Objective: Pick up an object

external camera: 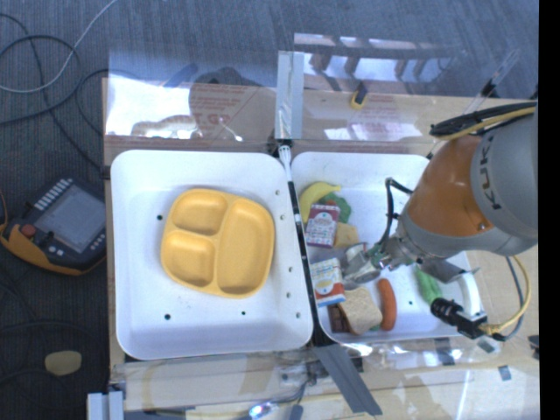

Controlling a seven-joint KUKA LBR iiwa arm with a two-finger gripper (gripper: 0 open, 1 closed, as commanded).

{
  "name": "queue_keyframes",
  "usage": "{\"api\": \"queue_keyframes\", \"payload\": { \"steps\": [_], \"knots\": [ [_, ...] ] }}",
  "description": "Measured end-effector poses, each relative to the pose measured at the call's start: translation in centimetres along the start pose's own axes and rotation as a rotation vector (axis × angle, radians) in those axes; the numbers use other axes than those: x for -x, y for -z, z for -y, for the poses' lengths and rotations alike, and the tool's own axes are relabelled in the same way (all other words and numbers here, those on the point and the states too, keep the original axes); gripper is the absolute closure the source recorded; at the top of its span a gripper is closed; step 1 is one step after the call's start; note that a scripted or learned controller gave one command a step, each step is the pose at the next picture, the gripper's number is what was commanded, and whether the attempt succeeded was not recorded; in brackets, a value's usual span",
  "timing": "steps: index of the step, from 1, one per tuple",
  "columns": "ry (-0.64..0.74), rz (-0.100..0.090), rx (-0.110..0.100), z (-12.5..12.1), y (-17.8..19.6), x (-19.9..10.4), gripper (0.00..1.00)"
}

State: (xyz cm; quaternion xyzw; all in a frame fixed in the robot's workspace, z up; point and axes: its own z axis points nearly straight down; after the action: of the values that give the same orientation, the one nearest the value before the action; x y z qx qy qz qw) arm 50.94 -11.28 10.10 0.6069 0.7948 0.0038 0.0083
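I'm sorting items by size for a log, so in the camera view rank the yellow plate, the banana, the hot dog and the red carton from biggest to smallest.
1. Yellow plate, by far the largest.
2. Red carton.
3. Banana and hot dog: they look about alike, and the carton hides part of the banana, so I won't rank them.

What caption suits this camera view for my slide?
KUKA arm's gripper reaches into right bin of toy food; yellow plate in left bin.
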Motion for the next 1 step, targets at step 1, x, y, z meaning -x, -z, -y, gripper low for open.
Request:
{"api": "queue_keyframes", "payload": {
  "steps": [1],
  "knots": [
    [-0.223, -0.006, -0.019, -4.89, 8.14, -4.74, 1.00]
  ]
}}
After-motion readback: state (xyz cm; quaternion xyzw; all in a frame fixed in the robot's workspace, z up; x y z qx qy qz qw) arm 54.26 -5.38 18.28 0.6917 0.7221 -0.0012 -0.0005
